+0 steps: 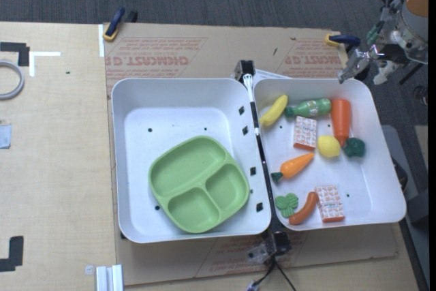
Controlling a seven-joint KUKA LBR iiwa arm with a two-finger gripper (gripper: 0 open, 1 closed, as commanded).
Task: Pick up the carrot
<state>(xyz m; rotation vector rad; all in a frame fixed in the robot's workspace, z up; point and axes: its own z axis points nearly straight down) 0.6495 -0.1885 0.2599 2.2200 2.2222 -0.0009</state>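
A sausage (303, 208) and a small box (330, 204) are shown at the near edge of the right bin (381, 146). The carrot (297, 165) lies mid-bin, its long axis slanted, leaf end toward the near left. The claw (366, 63) is seen released above the far rim, so the carrot lies nearer and leftward of it.

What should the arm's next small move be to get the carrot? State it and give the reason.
Probably swing the tool inward over the right bin toward the carrot. The tool hangs beyond the bin's far right corner, while the carrot lies free mid-bin, between the lemon and the bin divider.
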